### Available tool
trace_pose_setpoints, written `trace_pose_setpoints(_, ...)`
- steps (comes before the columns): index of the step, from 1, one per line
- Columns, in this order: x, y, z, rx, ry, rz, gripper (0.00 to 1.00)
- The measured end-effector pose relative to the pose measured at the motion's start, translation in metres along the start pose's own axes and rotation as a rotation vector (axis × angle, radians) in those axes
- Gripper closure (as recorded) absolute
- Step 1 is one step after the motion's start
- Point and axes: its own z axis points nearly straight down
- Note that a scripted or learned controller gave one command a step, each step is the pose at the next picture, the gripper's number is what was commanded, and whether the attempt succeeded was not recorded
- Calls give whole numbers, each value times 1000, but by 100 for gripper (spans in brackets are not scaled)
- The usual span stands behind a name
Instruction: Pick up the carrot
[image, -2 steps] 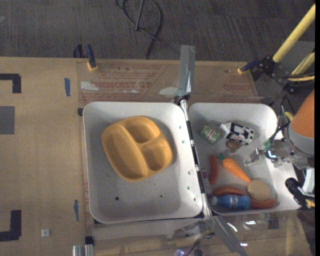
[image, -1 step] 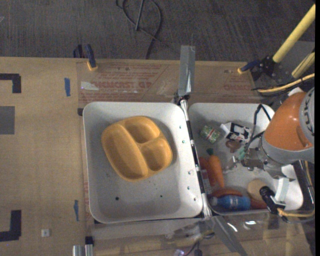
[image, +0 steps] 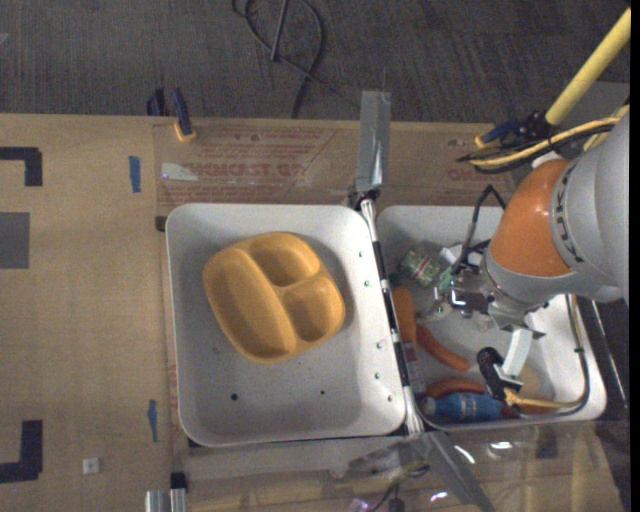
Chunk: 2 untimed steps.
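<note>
So the table (image: 80, 330) carries two white bins side by side: the left bin (image: 200, 400) has a yellow divided tray (image: 273, 295) sitting in it, and the right bin (image: 590, 385) is where the arm (image: 560, 230) reaches in, its gripper (image: 455, 290) low over the clutter, though I can't tell how the gripper is set. Down in the smaller stuff, the carrot (image: 441, 349) lies just near of the gripper, with another orange piece (image: 403, 312) by the divider, a green-labelled can (image: 420, 267) farther back, and a blue bottle (image: 465, 406) along the near wall.
</note>
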Motion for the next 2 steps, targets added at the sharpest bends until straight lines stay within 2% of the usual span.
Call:
trace_pose_setpoints(1,-47,-57,-1,9,3,19,0)
trace_pose_setpoints(2,2,46,1,2,2,-52,0)
